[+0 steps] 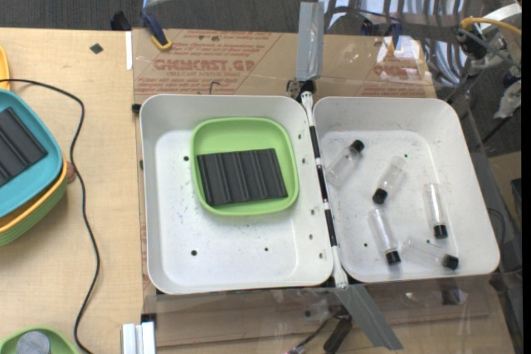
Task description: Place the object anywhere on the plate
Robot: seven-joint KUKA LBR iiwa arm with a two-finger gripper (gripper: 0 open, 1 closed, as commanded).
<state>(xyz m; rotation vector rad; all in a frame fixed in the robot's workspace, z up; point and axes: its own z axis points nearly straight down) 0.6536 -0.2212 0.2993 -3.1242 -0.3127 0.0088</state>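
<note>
5 clear black-capped vials (388,181) lying scattered in right bin (465,147). Green plate (209,138) carrying dark ribbed insert (245,177), set in left bin (170,249), well apart from vials.

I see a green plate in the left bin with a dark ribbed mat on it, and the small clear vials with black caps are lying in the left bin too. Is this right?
Not quite. The green plate with the dark ribbed mat is in the left bin, but the clear vials with black caps lie in the right bin, not the left one. The camera view shows this.
</note>
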